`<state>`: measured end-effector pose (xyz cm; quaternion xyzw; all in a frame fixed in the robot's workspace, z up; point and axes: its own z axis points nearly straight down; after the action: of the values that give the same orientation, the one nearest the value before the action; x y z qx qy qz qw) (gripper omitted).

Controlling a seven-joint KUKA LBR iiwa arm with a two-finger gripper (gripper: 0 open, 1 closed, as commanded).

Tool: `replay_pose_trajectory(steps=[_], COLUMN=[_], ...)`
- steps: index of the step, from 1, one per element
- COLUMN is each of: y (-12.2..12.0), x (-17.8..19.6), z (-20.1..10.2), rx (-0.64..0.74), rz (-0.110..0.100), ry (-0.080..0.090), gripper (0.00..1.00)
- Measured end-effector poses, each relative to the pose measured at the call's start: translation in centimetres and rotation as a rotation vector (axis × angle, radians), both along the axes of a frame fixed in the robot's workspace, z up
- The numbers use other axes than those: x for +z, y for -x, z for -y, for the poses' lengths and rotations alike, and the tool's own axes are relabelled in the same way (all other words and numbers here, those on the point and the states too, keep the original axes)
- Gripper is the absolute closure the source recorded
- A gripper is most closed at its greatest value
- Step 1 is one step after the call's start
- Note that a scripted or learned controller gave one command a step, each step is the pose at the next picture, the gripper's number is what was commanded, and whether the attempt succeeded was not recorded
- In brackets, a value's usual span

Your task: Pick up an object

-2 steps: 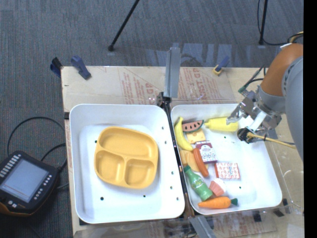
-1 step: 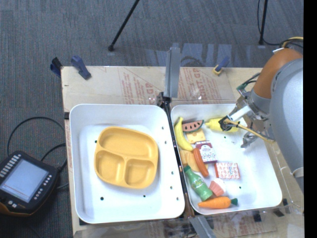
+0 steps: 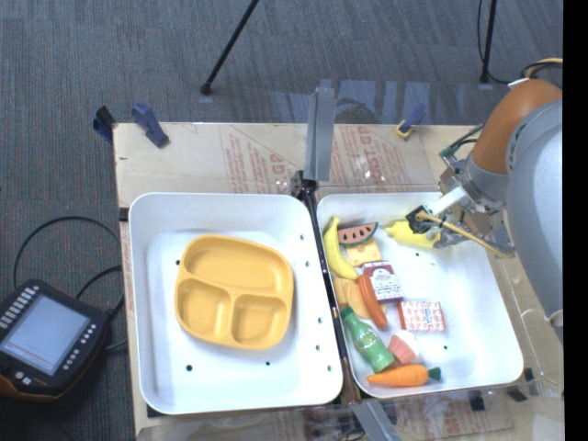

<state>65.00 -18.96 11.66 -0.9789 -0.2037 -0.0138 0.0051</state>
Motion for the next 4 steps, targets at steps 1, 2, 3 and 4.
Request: replay_pose_trajectory(steps=[1,2,3,4], y=[3.7,8.1,6.8,2.9], x=[10.5,14.9,14.5,15.7], z=[-3.2,-7.2,-10.1,-11.9], rx=[-0.069,-0.206,-0.208,-0.212], rz=[-0.019,-0.027,-0.030,-0.029], ry=[0.014,0.011,0.012,0.010], gripper=[1.00,1.00,1.00,1.00])
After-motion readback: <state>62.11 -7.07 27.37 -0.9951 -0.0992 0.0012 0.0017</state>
